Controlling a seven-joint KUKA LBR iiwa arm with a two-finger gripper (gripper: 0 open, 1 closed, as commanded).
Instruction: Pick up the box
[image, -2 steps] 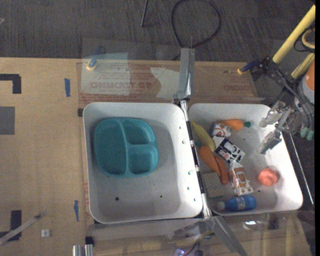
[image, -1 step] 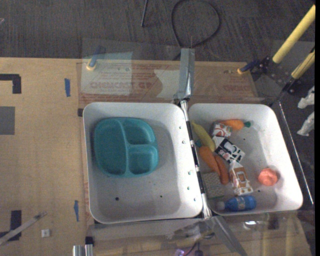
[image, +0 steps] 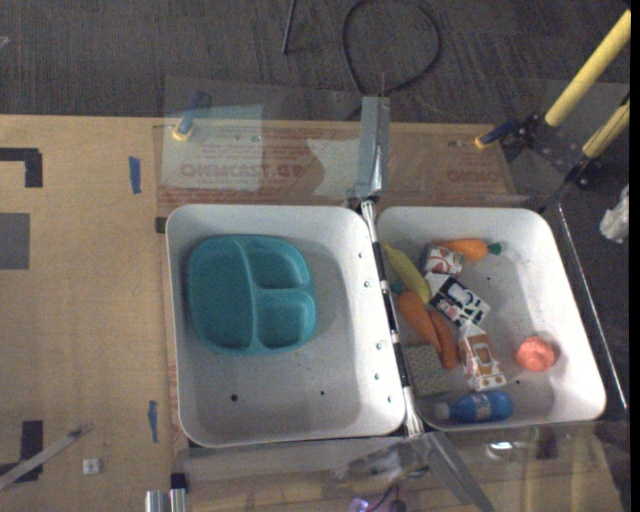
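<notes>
My gripper's state I cannot tell. Nearer than the box (image: 458, 300), a blue bottle (image: 478, 407) hugs the right bin's (image: 575, 300) rim. A carrot (image: 418, 315) crowds the box's left edge. Bare floor lies right of the box.

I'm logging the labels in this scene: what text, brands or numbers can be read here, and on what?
Red print on the clear sheet behind the bins: too blurred to read.
Black-and-white box: bold marks, unreadable.
Orange-and-white carton: print too small.
Blue bottle: label unreadable.
</notes>
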